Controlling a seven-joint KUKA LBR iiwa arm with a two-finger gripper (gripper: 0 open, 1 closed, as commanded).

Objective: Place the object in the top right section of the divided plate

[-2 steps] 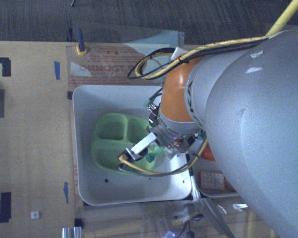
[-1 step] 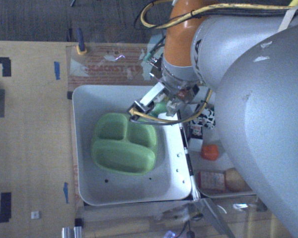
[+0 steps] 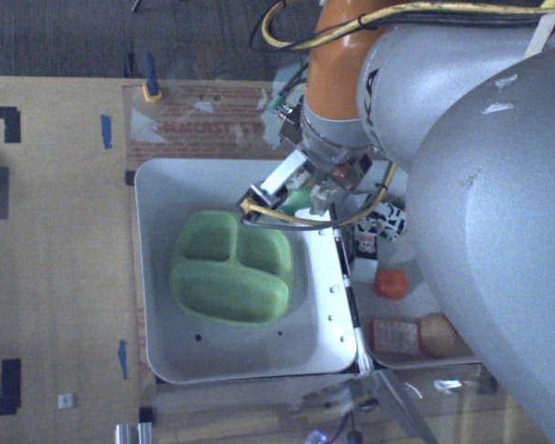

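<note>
One camera view, looking down at a slant on two white bins side by side. Left bin (image 3: 157, 248): one green divided plate (image 3: 231, 266) with three compartments, two small ones along its upper edge and one large one below; all three appear bare. Gripper (image 3: 291, 200): it hangs over the plate's upper right corner, just above the right-hand small compartment, with a green-teal thing (image 3: 299, 197) showing at its tip; whether this is the object to be placed or part of the tool cannot be told, and how far the claw is open cannot be told either, since the wrist and a looping yellow cable (image 3: 296, 222) hide the tip. Right bin (image 3: 388, 359): one black-and-white patterned item (image 3: 379, 222), one red item (image 3: 391, 284), one flat reddish packet (image 3: 395, 337) and one tan rounded item (image 3: 437, 334), four things counted, with the arm (image 3: 472, 155) covering much of this bin, so more may lie beneath. Risks, as judgement: a release from this spot, close to the plate's rim, could drop the thing on the ridge between compartments or over the edge into the bin floor; the slack cable could brush the plate and shift it; a weak grasp could let the thing fall early.
</note>
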